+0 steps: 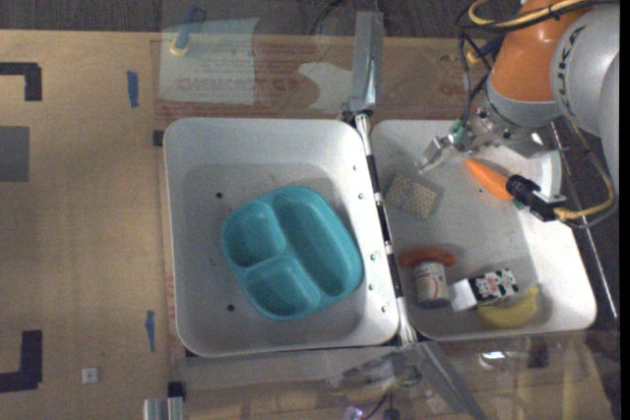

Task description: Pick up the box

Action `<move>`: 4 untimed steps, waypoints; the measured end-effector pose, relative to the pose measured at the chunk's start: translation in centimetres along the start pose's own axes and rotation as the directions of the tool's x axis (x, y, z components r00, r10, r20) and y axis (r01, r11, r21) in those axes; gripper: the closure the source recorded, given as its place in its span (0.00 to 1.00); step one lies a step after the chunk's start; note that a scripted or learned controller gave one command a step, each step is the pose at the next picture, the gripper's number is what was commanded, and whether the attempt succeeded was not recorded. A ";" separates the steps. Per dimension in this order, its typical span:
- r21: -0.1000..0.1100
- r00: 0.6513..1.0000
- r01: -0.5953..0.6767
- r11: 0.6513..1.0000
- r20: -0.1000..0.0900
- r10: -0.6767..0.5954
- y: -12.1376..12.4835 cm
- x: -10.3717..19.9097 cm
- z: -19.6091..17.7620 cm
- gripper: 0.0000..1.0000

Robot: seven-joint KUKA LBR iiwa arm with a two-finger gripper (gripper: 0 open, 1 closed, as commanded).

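White box (487, 288) with black cow-like patches, lying flat.

A tan wooden surface (79, 211) is seen here, with two shallow white bins set on it side by side: the left bin (187, 152) mid-surface, the right bin (571, 300) touching it toward the right edge. Black tape marks (25, 79) are stuck along the left edge, plus a clear plastic sheet (212, 64) at the far edge.

The grey arm (591, 64) bears the letters "KUKA" beside its orange band; nothing else reads.
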State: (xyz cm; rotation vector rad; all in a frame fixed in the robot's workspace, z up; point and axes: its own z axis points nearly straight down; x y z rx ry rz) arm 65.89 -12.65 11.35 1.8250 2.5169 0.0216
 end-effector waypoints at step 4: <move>0.020 0.921 0.389 0.921 -0.030 -0.388 -11.5 6.8 0.3 0.00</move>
